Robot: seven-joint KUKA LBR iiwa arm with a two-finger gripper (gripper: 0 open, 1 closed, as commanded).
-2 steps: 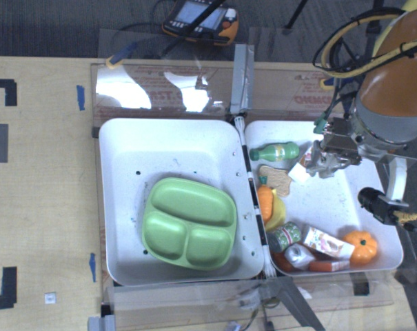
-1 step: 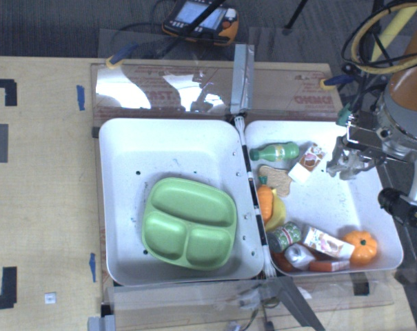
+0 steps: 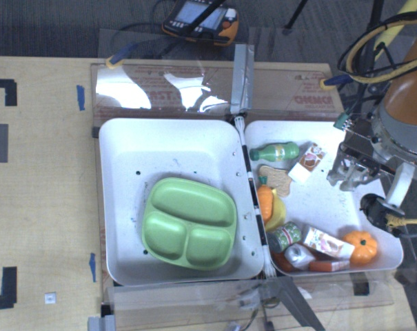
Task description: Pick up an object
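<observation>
No wording can be read with certainty. Red lettering runs along the cardboard strip [image 3: 311,98] behind the right bin [image 3: 394,257], too blurred to make out. The small carton [image 3: 311,158] and the red-and-white packet [image 3: 327,243] carry printing, also illegible. The handheld screen [image 3: 198,16] shows nothing readable.
</observation>
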